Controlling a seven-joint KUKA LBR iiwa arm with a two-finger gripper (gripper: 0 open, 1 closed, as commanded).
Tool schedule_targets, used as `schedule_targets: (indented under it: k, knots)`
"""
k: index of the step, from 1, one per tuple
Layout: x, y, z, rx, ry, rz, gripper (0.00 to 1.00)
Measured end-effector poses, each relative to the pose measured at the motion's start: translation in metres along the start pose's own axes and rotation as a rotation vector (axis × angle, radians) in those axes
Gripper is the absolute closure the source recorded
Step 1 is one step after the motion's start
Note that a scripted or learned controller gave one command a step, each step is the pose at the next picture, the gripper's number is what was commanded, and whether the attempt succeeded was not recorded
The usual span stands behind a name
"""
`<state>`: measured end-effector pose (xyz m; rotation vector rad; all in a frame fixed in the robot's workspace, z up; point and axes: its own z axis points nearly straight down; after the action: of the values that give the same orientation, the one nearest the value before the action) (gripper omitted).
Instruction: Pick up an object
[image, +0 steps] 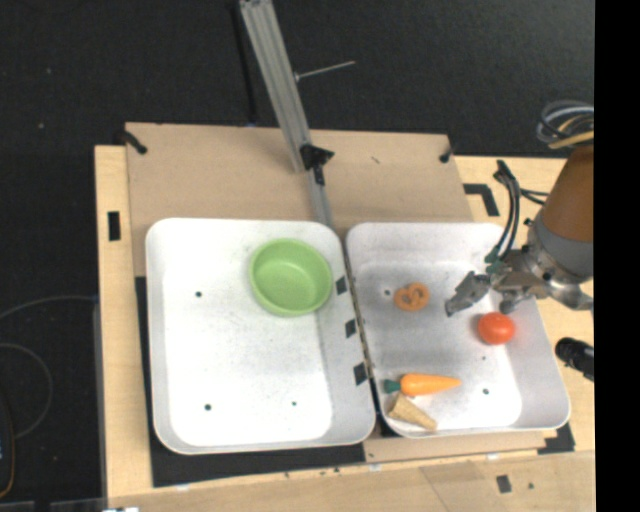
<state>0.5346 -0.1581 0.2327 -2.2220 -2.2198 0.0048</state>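
Observation:
In the right bin (520, 400), a red tomato-like ball (495, 327) lies by the right wall. My gripper (481, 305) hangs just above and left of it, open, with nothing between its fingers. One grey finger (463, 298) points down-left towards a small brown pretzel-shaped piece (410, 297) in the bin's middle. An orange carrot (430, 383) and a tan wedge (412, 412) rest at the bin's near edge.
A green bowl (291, 277) sits at the back of the left bin (200, 400). A grey metal pole (285, 90) slants up from between the two bins at the rear. Black clips line the divide between the bins.

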Motion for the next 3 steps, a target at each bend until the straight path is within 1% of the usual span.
schedule_targets:
  k: [2,3]
  knots:
    - [-0.012,-0.002,0.123,0.002,0.001,0.000,0.00]
    - [-0.013,0.001,0.109,-0.008,0.001,0.007,1.00]
